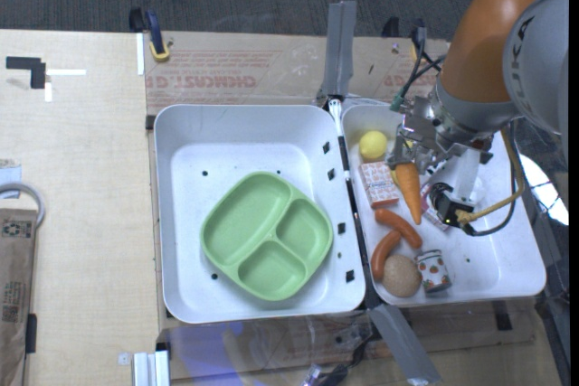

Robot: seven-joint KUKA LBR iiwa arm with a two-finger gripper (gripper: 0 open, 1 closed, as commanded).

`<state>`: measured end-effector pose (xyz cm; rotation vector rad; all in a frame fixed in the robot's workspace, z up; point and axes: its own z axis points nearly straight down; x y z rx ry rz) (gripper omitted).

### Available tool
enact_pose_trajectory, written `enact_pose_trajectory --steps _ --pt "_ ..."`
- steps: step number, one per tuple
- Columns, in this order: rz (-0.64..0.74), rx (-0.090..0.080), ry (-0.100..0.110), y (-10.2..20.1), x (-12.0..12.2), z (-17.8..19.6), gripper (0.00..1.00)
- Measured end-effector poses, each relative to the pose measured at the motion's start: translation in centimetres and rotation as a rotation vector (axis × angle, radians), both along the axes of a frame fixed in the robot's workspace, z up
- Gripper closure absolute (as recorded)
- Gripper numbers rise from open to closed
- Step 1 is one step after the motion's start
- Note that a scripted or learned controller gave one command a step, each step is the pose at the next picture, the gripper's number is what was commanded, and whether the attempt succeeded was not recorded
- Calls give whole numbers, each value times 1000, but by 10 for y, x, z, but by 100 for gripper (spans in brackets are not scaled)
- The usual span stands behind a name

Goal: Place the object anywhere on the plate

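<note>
The green three-part plate (265,235) lies in the left bin (181,194). My gripper (409,158) is low over the right bin (507,258), just right of its left wall. An orange carrot (411,191) points down and towards the camera, and its thick end sits between my fingers, which are shut on it. The carrot's tip reaches over the sausages. The wrist hides the very top of the carrot.
The right bin also holds a yellow lemon (373,144), a small pink-and-white box (378,183), two orange sausages (394,235), a brown potato (402,275) and a small can (434,271). A cable (488,221) loops below the wrist.
</note>
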<state>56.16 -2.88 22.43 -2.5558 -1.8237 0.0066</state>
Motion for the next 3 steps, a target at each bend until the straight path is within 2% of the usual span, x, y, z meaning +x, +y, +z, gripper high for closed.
enact_pose_trajectory --steps 1,2,3 --pt "106 0 1 69 -26 -34 100" --pt "325 1 1 136 -59 -45 100" --pt "325 1 0 136 -59 -45 0"
